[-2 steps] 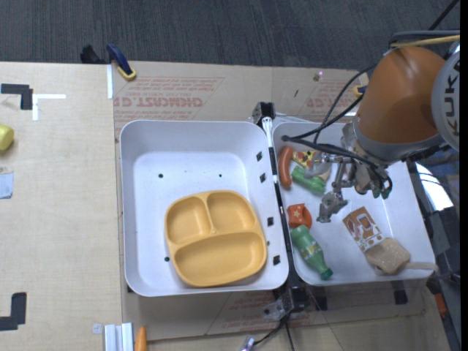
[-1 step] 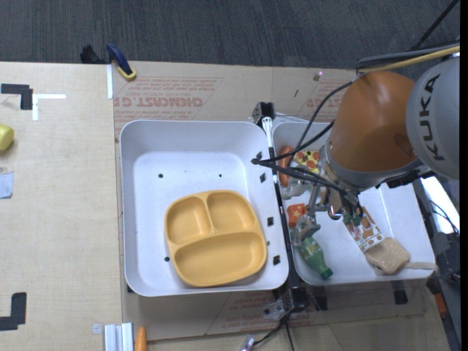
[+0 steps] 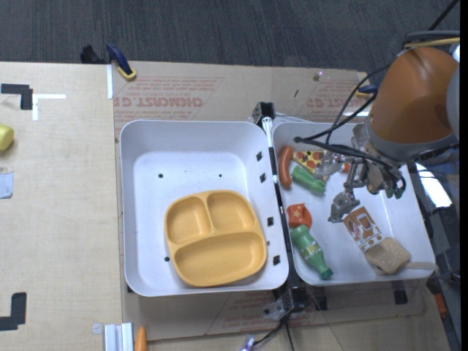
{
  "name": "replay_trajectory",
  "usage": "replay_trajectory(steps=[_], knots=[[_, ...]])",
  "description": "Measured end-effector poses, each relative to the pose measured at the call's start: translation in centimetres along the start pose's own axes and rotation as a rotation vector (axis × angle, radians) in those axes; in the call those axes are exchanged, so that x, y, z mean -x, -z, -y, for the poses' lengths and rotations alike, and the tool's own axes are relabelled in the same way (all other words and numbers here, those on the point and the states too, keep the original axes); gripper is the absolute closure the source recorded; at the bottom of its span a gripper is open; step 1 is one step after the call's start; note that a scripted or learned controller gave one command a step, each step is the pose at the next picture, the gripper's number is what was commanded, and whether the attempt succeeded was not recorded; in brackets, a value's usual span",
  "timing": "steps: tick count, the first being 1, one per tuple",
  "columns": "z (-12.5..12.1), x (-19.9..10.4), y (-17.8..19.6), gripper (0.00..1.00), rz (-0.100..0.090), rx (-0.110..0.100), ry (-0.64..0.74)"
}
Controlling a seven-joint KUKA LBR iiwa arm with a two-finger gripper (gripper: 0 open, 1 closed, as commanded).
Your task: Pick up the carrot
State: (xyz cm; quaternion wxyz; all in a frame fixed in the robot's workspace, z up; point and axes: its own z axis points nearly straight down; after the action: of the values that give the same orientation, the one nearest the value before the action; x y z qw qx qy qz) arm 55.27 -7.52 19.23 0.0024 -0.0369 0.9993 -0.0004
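1. Nearest me in view: green bottle (image 3: 311, 251), lying flat in the bin (image 3: 409, 196) the arm reaches into. It's my landmark for everything below.
2. Bread piece (image 3: 387, 255) is level with the bottle, well off toward the arm side. A printed packet (image 3: 362, 227) touches the bread on its far side.
3. Yellow plate (image 3: 216, 236) is on the bottle's other side, in the neighbouring bin (image 3: 146, 218). Not relevant.
4. Red tomato-like thing (image 3: 297, 215) is just beyond the bottle's cap end, close but apart.
5. My gripper (image 3: 342, 209) hangs beyond the bottle, a bit toward the arm side, by the packet's far end. Can't tell if it's released or clenched, too small and dark. I see nothing held in it.
6. Green vegetable (image 3: 308, 180) is farther from the bottle, past the tomato.
7. Carrot (image 3: 284, 167): I take the orange-red stick to be it. It's far from the bottle, against the wall shared with the other bin, lying along that wall and just beside the green vegetable.
8. Pizza slice (image 3: 311, 158) is farthest from the bottle, next to the carrot's far end.
9. Step: approach only, not a grasp. The gripper is well apart from the carrot.
10. Next move needs travel away from the bottle toward the shared wall, jaws turned across the carrot, then a descent. Tight spot between the wall and the vegetable, so a miss is likely.
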Motion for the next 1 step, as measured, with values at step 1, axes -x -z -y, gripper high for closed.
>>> replay_trajectory(steps=[1], knots=[[-6.51, -6.68, -0.08, 0.00, -0.005, 0.002, -0.031]])
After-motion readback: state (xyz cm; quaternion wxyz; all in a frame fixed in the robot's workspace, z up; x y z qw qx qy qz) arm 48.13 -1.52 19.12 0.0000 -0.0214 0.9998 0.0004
